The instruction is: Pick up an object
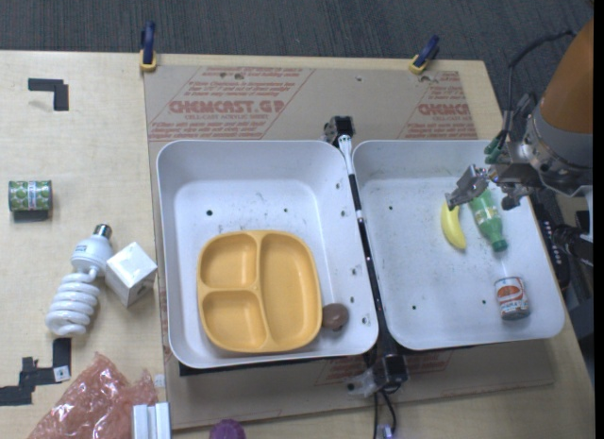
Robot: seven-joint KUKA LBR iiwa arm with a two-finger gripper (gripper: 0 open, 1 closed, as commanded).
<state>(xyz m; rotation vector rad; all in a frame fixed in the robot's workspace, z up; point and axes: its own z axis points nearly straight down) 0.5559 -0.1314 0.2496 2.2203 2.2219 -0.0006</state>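
Yellow banana (454,225) beside green bottle (488,221), small can (511,297) nearer front, right bin (415,319)

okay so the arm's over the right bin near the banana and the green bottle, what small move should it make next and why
Probably lower straight down a little. The gripper sits above the top of the green bottle, with the banana close on that bottle's left in the right bin. Nothing shows between its jaws, so a short descent onto the bottle seems the likeliest useful step.
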